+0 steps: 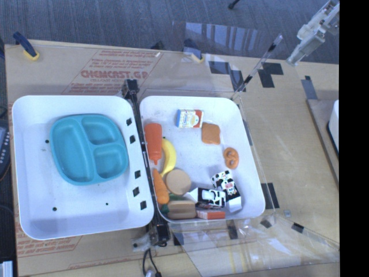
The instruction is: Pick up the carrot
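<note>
A blue divided plate lies in the left bin, the carrot rests along the right bin's left wall toward its near end, just beside a yellow banana, and the gripper hangs far right, well apart, open or closed I cannot tell.

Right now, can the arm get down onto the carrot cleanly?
Probably not cleanly. From above, the carrot is open, but it lies along the bin's left wall, with the banana and a round tan piece crowding it.

Two white bins, one blue tray, one carrot
</note>
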Controlling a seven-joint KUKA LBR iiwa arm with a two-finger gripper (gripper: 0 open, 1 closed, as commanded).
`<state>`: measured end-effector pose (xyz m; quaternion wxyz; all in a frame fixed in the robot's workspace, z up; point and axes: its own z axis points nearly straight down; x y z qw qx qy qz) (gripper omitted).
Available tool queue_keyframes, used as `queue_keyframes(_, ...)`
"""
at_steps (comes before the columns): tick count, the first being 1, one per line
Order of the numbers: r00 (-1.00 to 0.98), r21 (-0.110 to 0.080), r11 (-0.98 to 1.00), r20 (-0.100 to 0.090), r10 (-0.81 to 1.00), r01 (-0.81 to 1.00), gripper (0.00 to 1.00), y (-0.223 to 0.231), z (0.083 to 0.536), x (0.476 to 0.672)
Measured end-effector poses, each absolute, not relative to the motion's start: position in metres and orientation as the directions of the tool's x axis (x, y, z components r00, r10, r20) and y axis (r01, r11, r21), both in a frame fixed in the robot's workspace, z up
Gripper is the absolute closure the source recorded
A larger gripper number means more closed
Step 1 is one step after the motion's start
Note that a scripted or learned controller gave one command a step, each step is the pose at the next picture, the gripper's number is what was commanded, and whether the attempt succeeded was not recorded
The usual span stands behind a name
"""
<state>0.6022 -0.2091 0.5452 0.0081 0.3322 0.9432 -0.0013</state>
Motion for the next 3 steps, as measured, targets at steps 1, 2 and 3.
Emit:
queue_keyframes(1,-0.779,0.003,0.779,-0.016,0.627,0.627,0.00,-0.209,0.545,0.602)
queue_keyframes(2,-0.841,0.001,0.841,-0.011,0.541,0.541,0.00,-0.208,0.545,0.635)
queue_keyframes(3,-0.909,0.001,0.909,-0.019,0.417,0.417,0.00,-0.208,0.546,0.651)
